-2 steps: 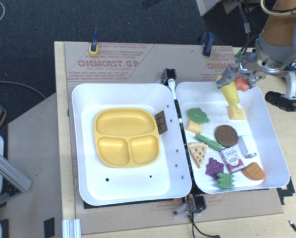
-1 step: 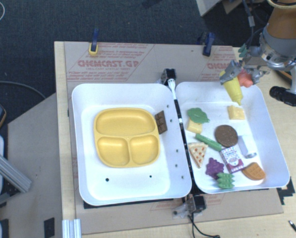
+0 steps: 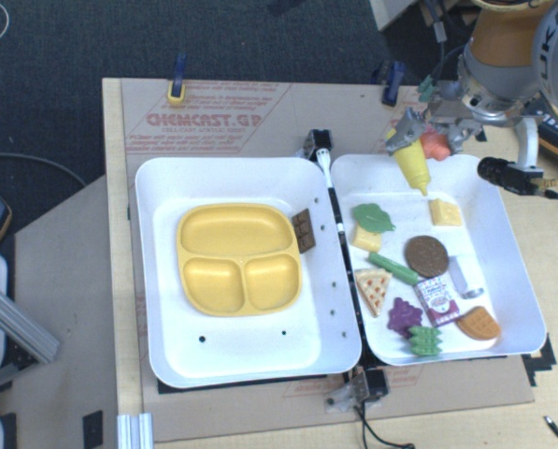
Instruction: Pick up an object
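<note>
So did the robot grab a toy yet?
Looks like it. The gripper is up over the far edge of the right bin with a yellow bottle hanging from it, lifted. The other toys, like the pizza slice, lie in the bin. Nothing obvious is left.

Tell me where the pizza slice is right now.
The pizza slice lies in the right bin, near its left wall, just below the green stick and left of the purple grapes.
</note>
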Controlling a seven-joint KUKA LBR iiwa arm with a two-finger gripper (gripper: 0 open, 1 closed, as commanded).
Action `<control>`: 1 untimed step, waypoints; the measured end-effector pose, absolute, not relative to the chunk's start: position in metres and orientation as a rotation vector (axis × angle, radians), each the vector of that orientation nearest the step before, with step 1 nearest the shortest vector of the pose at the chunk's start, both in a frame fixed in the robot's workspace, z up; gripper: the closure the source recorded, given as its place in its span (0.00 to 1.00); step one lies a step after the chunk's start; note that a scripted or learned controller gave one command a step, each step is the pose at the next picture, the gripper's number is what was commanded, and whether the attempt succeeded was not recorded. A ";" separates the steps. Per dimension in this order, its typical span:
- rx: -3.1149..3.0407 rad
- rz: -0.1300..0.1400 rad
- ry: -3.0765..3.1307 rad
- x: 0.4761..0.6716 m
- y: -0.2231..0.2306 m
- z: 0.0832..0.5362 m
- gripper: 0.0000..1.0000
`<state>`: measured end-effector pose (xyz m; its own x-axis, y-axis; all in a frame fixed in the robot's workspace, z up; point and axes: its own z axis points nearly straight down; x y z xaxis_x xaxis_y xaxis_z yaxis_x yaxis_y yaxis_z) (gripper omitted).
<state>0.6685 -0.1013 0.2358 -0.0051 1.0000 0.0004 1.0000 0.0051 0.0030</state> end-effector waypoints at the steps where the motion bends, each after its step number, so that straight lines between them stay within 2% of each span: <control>1: 2.217 -0.001 2.230 0.670 -0.050 0.224 1.00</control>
<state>0.6696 -0.0496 0.2236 -0.0055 1.0000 0.0018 1.0000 0.0055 -0.0023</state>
